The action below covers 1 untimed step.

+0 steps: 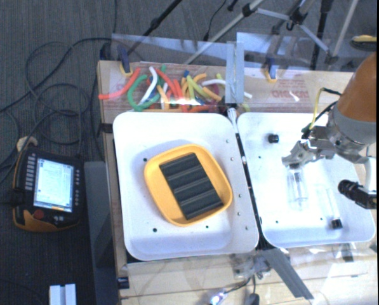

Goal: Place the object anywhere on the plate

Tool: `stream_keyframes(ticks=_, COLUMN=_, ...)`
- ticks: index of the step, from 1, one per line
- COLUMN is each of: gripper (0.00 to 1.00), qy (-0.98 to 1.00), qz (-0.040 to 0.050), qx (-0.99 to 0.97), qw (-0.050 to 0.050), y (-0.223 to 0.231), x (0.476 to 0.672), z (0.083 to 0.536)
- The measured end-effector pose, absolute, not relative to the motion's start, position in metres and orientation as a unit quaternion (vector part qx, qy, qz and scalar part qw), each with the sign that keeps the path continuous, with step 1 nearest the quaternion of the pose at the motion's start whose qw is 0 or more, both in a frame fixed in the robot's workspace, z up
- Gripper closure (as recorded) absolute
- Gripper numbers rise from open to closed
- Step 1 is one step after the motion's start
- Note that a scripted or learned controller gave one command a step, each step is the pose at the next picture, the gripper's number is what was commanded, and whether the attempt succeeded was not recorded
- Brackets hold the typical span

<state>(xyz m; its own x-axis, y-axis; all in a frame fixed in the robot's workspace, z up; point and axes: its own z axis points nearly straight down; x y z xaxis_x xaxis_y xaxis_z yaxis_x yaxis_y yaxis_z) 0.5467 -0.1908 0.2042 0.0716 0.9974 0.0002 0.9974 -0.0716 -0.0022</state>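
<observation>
Grey two-finger gripper [295, 159] hangs over right white bin [265, 227], finger state unclear. Clear plastic object [296, 187] lies below. Yellow plate [152, 176] bears black ribbed block [190, 185]. Cardboard lettering unreadable.

Bright, even overhead light washes out both white bins [176, 122] almost to glare and casts only faint, soft shadows, while the dark carpet [43, 43] stays dim, fine detail is soft and slightly grainy overall, and the arm [360, 100] at the right edge appears blurred.
</observation>
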Motion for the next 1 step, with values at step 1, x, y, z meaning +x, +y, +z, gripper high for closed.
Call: stream_keyframes(ticks=1, gripper=0.0, qy=-0.681, qz=0.0006, qx=-0.732, qw=0.001, y=-0.1907, x=0.5468, z=0.2042)
